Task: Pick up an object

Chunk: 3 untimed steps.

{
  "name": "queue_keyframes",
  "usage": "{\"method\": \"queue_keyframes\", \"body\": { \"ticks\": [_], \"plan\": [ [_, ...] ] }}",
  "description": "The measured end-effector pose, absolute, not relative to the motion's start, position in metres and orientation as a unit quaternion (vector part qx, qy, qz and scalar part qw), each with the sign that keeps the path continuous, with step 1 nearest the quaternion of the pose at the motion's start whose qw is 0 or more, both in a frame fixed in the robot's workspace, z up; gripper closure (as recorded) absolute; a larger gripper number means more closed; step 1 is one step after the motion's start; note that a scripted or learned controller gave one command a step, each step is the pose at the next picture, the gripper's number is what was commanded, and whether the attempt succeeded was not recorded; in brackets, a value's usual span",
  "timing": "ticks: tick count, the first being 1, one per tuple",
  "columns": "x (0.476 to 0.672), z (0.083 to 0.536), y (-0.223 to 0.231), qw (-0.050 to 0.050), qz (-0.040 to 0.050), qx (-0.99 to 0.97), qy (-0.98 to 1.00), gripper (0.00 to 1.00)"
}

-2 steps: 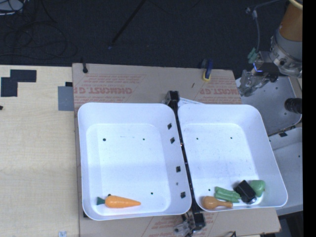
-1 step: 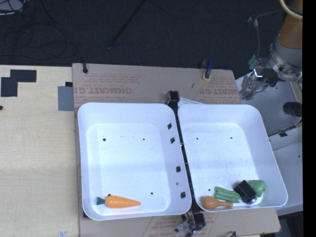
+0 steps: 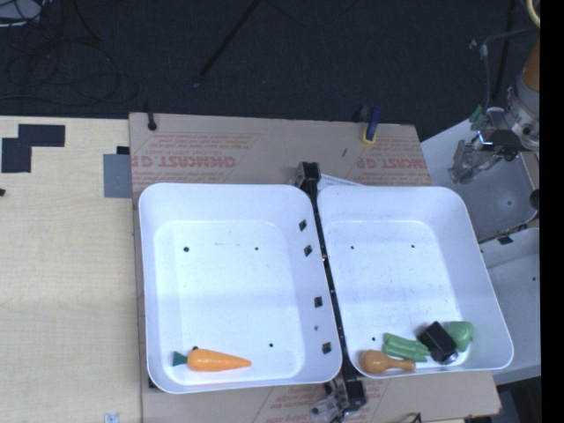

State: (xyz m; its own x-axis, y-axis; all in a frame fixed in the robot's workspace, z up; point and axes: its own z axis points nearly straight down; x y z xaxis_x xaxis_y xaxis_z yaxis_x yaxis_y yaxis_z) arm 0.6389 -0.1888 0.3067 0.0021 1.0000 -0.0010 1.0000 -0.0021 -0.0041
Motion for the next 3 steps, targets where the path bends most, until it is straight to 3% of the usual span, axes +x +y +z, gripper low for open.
{"method": "queue_keyframes", "body": {
  "ticks": [1, 2, 3],
  "plan": [
    [0.623, 0.324, -0.214, 0.0, 0.0005, -0.708, -0.707, 1.0],
    [0.611, 0.347, -0.131, 0.002, -0.0002, -0.705, -0.709, 1.0],
    [0.645, 0.311, -0.16, 0.0, 0.0013, -0.707, -0.707, 1.0]
  ]
}}
